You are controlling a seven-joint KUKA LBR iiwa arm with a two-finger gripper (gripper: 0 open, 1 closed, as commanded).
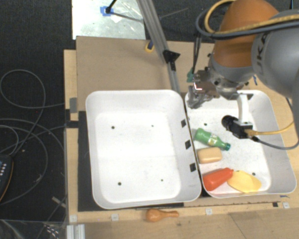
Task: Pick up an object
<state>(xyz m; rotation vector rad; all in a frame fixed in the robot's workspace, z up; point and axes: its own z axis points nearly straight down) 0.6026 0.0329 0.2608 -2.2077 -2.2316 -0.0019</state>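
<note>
The right bin (281, 148) holds a green bottle (212, 138) lying on its side. Just below it lies a beige block (209, 156), then a red-orange pepper-like piece (218, 178) and a yellow piece (244, 181) by the front wall. My gripper (195, 97) hangs over the far left corner of the right bin, close to the divider between the bins. It is above and behind the green bottle, apart from it. I see nothing held in it.
The left bin (92, 133) lies beside the right one. A brown pear-shaped object (162, 214) rests on the bench in front of the bins. A grey pole (157, 34) slants down toward the bins' far edge. A black cable fitting (235, 126) hangs over the right bin.
</note>
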